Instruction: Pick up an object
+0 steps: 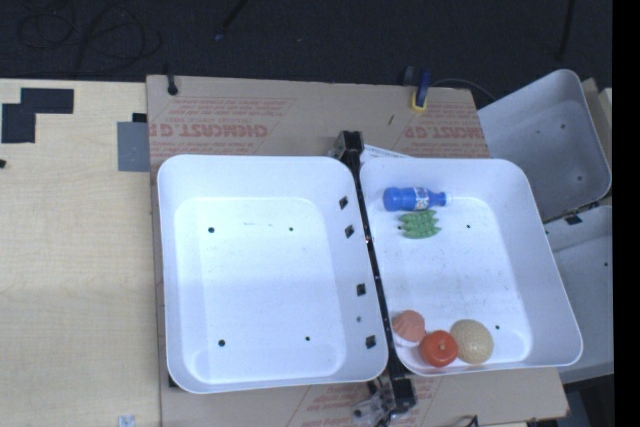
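bench (70, 245) | cardboard sheet (250, 120) on it | 2 white bins (180, 215) side by side on cardboard

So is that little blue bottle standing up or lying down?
Lying down: the blue bottle rests on its side in the right bin, cap pointing right.

At the right edge of the camera view, a pale grey flat panel (545, 140) with small holes lies tilted, just beside the right bin (470, 285). Whether it is part of the arm's mounting cannot be determined.
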Tool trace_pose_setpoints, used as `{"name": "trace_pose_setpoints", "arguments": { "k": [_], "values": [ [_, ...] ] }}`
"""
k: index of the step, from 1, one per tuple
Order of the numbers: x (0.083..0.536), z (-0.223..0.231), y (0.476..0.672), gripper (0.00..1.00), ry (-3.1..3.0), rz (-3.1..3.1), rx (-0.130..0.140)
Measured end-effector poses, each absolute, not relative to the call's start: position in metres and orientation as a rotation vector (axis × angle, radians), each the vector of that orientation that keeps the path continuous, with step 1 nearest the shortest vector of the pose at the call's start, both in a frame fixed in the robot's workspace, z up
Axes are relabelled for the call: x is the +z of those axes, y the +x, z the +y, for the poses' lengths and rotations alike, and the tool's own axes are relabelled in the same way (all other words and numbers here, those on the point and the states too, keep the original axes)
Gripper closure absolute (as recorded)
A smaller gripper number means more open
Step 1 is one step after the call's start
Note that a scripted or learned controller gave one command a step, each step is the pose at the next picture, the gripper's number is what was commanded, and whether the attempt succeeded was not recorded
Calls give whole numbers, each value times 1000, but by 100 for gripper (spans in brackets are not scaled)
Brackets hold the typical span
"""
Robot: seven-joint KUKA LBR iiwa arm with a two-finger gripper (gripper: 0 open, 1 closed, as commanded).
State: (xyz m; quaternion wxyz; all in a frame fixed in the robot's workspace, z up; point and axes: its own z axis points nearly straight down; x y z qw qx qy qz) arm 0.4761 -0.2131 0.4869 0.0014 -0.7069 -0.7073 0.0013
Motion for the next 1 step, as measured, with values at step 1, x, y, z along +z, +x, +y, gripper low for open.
{"name": "trace_pose_setpoints", "arguments": {
  "k": [1],
  "values": [
    [485, -213, 476, 100, -2220, -2220, 3]
  ]
}}
